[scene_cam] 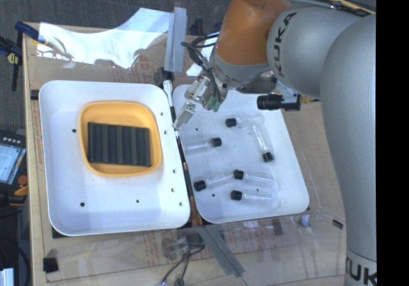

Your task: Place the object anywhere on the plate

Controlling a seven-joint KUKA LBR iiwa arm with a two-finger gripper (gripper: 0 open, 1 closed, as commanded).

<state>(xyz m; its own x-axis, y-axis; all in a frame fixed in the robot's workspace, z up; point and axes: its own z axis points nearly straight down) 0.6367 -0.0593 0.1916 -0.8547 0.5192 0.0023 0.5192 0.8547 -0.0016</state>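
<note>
A yellow plate (121,116) with a dark ridged insert (119,144) lies in the left white bin (61,201). Several clear tubes with black caps lie in the right bin (291,182): one (206,144) near its left wall, one (262,144) further right, others (215,182) toward the front. My gripper (200,107) hangs over the right bin's back left corner, just right of the wall between the bins. Its fingers (187,112) look spread, with no object between them.
Crumpled white plastic sheet (108,41) and a grey upright bar (175,35) sit behind the bins. The arm's orange band (249,29) and grey body (339,86) loom over the right bin's back right. A small device (9,160) lies at the far left.
</note>
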